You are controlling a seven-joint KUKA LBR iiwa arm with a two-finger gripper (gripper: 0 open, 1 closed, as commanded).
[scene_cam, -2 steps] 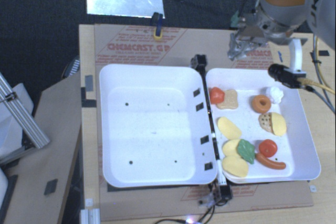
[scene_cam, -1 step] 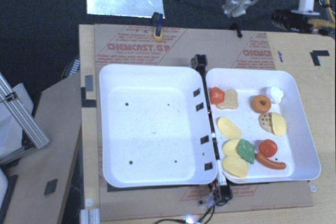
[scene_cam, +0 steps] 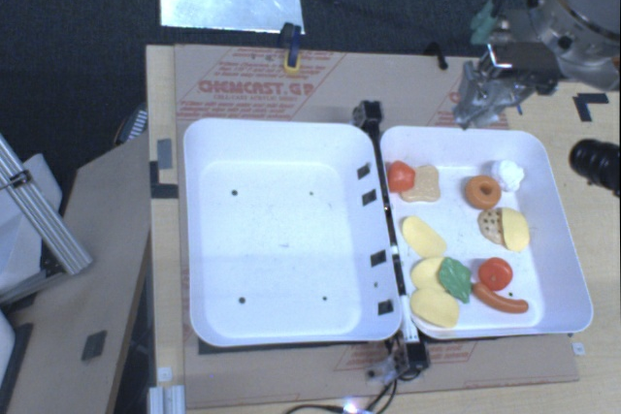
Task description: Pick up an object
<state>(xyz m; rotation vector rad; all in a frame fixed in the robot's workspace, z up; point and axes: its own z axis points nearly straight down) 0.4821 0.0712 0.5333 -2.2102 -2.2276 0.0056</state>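
Grey pincer (scene_cam: 482, 104) hovers, seemingly empty, above right bin (scene_cam: 553, 208).

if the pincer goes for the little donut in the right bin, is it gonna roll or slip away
The donut lies flat on its ring face, so it probably won't roll unless tipped on edge. Its glossy, rounded rim suggests hard plastic that could squirt out of a loose pinch. It looks small and light, so a nudge may slide it toward the white piece beside it.
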